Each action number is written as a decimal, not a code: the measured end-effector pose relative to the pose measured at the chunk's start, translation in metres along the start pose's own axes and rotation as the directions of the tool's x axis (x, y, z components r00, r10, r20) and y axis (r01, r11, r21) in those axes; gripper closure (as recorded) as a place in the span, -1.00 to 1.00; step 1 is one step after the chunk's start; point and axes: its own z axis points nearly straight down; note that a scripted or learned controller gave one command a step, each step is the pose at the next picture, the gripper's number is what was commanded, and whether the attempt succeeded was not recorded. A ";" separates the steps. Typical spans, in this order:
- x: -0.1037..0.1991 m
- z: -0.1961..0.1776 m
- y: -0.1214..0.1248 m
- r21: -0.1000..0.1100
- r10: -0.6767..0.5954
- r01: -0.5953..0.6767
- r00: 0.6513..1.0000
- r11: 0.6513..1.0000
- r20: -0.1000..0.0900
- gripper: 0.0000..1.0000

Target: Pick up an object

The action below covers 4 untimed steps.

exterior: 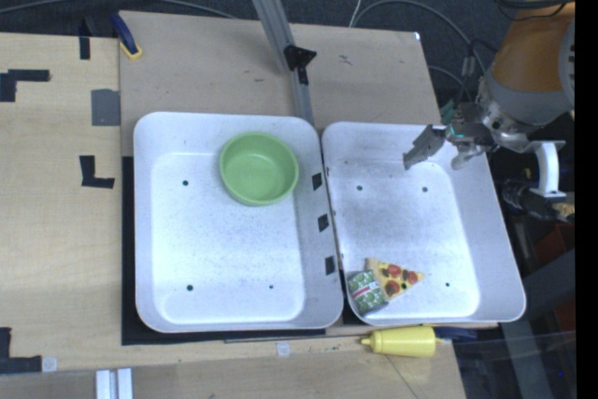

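Pizza slice well below tool

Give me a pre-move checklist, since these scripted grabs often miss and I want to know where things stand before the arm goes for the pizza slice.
1. Target in view: the pizza slice lies flat in the right bin, near its front-left corner. Ok.
2. Crowding: a small green packet touches the slice's left end. Not ok.
3. Gripper position: the gripper is over the bin's far edge, well away from the slice. Not ok.
4. Gripper load: nothing shows between its fingers. Ok.
5. Other objects: the green bowl sits in the left bin; the yellow bottle lies outside on the bench. Ok.
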 end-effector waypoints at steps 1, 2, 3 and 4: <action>0.000 0.000 0.000 0.000 0.000 0.000 1.000 1.000 0.000 -1.00; -0.001 0.044 -0.004 0.004 0.001 -0.001 1.000 1.000 0.001 -1.00; 0.004 0.092 -0.012 0.005 0.001 -0.001 1.000 1.000 0.000 -1.00; 0.005 0.146 -0.014 0.006 0.001 -0.001 1.000 1.000 0.000 -1.00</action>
